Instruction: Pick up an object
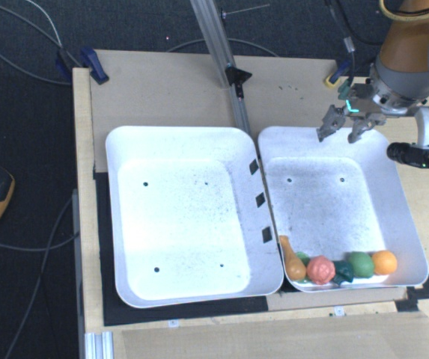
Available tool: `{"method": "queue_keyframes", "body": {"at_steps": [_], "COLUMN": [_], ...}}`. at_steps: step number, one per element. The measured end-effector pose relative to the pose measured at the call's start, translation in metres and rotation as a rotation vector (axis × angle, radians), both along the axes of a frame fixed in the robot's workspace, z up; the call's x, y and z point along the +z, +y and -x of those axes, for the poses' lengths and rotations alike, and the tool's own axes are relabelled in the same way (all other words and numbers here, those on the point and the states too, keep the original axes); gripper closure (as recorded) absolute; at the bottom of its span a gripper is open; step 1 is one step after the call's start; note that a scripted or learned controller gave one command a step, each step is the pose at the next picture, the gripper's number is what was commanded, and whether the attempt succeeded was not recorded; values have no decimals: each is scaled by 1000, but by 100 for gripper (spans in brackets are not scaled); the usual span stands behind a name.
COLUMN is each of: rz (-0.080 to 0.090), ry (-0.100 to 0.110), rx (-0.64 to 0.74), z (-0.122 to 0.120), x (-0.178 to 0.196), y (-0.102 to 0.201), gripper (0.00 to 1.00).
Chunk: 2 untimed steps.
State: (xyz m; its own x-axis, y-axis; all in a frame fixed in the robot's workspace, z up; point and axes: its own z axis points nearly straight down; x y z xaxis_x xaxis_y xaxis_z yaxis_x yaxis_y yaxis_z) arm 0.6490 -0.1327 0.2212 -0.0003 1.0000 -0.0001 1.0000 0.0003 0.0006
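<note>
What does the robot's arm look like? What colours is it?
The arm is grey with a wide orange band above the wrist. Its gripper has two thin dark grey fingers, with a small teal light glowing just above them.

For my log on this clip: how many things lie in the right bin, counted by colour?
Orange: 2, a ball and a long piece
Pink-red: 1
Green: 1
Dark teal: 1, partly hidden
Total: 5, all along the near wall of the right bin.
</note>
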Motion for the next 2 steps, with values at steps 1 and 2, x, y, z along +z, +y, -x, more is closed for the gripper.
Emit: {"method": "queue_keyframes", "body": {"at_steps": [1,2], "rz": [0,-1], "ry": [0,5], "rx": [0,0], "z": [0,-2], "x": [0,-61], "y": [0,-5], "gripper": [0,0]}}
